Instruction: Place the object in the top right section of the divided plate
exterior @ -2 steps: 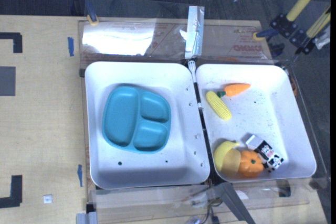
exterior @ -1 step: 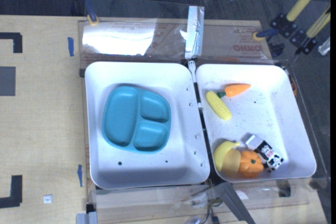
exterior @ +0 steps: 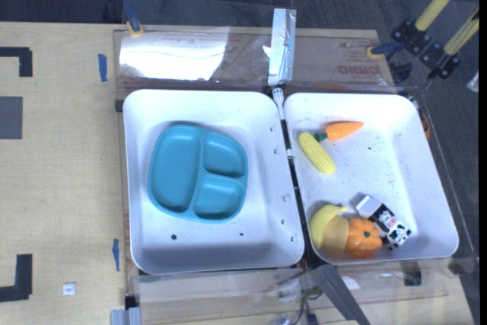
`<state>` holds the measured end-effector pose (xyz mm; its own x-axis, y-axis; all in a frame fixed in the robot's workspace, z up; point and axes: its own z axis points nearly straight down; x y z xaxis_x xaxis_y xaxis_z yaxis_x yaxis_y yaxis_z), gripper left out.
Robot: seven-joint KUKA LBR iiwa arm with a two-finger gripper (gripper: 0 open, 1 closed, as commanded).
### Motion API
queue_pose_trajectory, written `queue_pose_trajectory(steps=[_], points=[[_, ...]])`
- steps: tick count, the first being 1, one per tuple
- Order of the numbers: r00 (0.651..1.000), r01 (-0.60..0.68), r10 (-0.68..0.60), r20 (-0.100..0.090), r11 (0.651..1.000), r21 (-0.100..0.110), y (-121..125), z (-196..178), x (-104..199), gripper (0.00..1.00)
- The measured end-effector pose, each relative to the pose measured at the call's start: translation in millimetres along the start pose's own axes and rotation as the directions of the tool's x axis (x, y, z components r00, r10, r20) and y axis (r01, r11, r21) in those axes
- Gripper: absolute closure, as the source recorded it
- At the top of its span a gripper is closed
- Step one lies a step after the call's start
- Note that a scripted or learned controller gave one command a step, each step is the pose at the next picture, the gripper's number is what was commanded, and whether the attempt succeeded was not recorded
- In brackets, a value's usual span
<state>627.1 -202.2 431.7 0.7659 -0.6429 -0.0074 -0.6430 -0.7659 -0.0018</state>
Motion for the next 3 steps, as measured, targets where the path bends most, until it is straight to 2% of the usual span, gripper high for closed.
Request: queue_pose_trajectory(steps=[1,2,3], points=[[0.936,0.351,-0.351,-0.003,0.936,0.002,3,0,11,0.0],[0.88,0.476,-0.476,0.0,0.88,0.003,-17,1,-23,0.0],[0.88,0.474,-0.474,-0.003,0.88,0.003,38,1,-10,0.0]])
